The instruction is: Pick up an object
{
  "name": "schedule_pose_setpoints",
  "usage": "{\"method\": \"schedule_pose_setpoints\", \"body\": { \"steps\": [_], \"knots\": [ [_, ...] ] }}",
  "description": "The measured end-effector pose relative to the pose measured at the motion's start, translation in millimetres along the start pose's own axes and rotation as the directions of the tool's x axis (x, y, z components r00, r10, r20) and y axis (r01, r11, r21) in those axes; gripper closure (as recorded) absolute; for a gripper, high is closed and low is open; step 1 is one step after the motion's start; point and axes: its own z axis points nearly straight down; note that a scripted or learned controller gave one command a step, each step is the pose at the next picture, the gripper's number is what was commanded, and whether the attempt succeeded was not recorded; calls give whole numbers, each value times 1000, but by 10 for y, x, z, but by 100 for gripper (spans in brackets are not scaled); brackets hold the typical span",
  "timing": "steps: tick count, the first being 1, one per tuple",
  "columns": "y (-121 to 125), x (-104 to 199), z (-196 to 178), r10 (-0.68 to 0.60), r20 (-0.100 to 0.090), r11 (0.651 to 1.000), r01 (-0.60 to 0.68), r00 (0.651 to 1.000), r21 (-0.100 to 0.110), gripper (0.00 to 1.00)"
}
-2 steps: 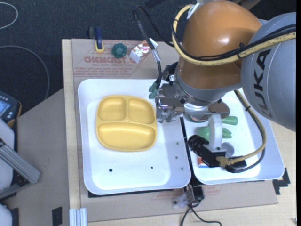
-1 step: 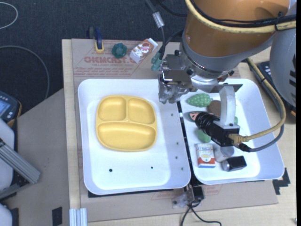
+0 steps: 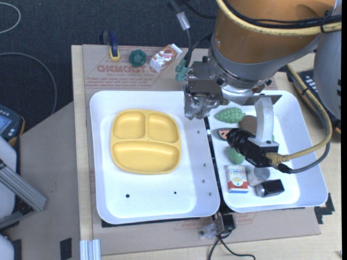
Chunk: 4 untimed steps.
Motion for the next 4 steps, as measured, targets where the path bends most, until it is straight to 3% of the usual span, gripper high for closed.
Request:
{"method": "schedule_pose_setpoints", "body": {
  "steps": [1,2,3,4],
  "knots": [
    [-20,-691,862,12,4,1000,-12,1000,15,100],
    [-13,-874,950,7,1,1000,-7,1000,9,100],
    [-21,-551,1397,1,0,1000,-1,1000,12,100],
    [-14,-570,1370,4,0,1000,-4,1000,6,0]
  ]
}}
